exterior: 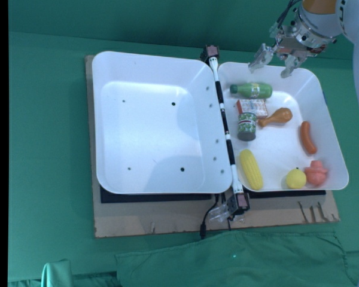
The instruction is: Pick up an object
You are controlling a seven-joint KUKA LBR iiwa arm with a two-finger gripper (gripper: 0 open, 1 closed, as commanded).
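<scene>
My gripper (274,66) hangs open above the far edge of the right bin (332,137), with nothing between its fingers. Just below it a green bottle (251,89) lies on its side. Nearer lie a red-and-white box (252,106), a small dark can (246,127) and a brown drumstick (276,118). A red sausage (308,137) rests by the right wall. Along the front sit a corn cob (250,169), a yellow lemon (295,178) and an orange-pink toy (316,173).
The left bin (149,124) adjoins the right one along a black-and-white bar (224,124). Both bins rest on a cardboard sheet (167,223) over green cloth. The arm enters from the upper right.
</scene>
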